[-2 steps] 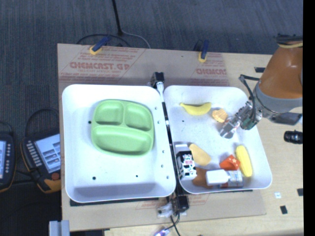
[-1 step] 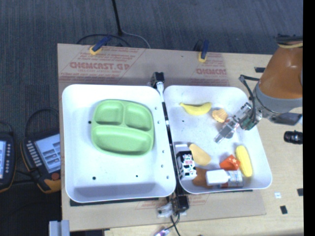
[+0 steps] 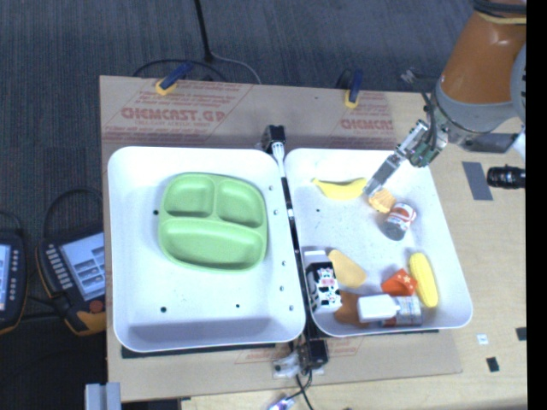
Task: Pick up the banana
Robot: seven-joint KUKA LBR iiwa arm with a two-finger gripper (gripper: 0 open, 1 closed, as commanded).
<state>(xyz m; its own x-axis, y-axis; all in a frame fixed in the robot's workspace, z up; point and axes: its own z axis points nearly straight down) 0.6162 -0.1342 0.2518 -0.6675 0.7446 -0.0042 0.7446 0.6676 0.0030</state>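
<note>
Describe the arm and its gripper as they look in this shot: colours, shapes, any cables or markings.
The arm is a thick rounded body, orange across its broad upper band and grey beneath, toward the wrist. From the wrist a much slimmer gripper extends, a narrow grey and silver assembly with small green and dark parts near its base, tapering to thin pale fingers. Cables and markings on it are too small to tell.

Even, bright overhead light; both white bins (image 3: 128, 314) near overexposed, walls washing out toward their rims. Shadows short and soft, falling just beneath the green tray (image 3: 214, 220) (faint dark rim along its near edge). Mild glare on the orange arm band (image 3: 483, 54). Overall soft focus, small items grainy; dark carpet underexposed.
</note>
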